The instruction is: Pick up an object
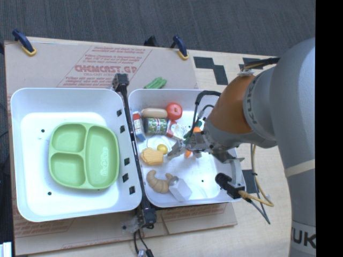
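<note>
Reaching into the right bin (161,98), the pincer (185,149), whose state I cannot tell, should settle squarely over the corn (152,156) just left of it before lifting slowly.

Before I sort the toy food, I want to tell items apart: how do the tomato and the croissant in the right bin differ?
The tomato is red and round; the croissant is tan and curved like a crescent. The tomato sits near the far wall of the right bin, beside the hot dog bun; the croissant lies near the front wall, beside a white block. Both lie loose on the bin floor.
</note>
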Tool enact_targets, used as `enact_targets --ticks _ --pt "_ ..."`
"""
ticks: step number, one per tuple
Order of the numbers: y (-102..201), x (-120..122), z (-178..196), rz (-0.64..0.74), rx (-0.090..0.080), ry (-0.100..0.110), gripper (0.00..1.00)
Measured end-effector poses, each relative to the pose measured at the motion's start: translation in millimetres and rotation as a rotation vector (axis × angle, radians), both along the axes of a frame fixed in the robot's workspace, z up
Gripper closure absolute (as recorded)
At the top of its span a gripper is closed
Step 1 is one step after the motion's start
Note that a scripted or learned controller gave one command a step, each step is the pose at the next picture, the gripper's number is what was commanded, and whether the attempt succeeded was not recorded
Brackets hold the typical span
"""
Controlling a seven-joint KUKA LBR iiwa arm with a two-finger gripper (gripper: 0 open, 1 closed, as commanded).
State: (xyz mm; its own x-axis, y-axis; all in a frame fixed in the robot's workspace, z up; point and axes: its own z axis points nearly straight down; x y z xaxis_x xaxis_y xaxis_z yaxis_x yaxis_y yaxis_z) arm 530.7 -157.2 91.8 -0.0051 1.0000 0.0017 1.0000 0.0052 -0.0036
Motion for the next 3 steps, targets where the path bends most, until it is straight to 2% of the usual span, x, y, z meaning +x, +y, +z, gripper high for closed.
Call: enact_targets --ticks 1,2,3 --pt "0 1 10 0.006 -0.001 0.0 1.0" --pt "-5 -54 111 -0.001 -0.002 -0.003 1.0" --pt "-19 30 194 0.0 -0.003 -0.007 1.0"
